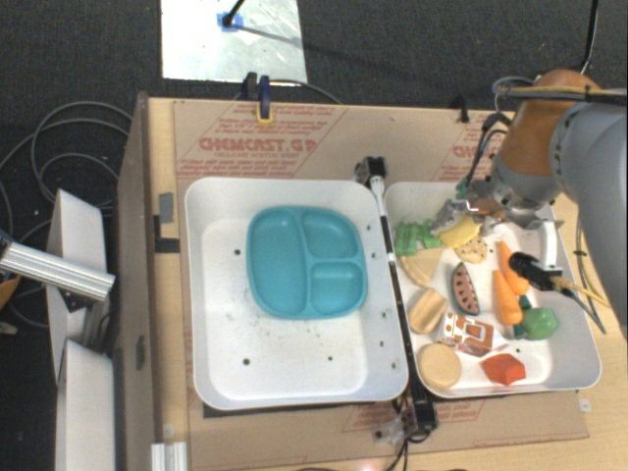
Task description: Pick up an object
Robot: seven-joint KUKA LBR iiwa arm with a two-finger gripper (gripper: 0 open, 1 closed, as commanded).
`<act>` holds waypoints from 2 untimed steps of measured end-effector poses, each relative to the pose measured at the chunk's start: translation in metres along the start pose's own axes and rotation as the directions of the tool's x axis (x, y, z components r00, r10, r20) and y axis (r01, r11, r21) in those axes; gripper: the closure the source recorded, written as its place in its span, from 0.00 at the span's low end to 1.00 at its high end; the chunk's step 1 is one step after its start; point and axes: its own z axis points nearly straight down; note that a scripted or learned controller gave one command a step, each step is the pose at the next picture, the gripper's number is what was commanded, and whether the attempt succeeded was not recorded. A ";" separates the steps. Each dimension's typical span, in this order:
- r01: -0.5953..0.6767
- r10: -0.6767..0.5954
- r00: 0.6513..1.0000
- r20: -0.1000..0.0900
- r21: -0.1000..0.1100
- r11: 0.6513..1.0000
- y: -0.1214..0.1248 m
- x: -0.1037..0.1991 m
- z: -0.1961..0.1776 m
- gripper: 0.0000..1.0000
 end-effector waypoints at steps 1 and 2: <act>0.000 0.000 1.000 0.001 -0.005 1.000 0.002 -0.002 -0.012 1.00; 0.004 -0.004 1.000 -0.001 -0.010 1.000 0.017 0.054 -0.092 1.00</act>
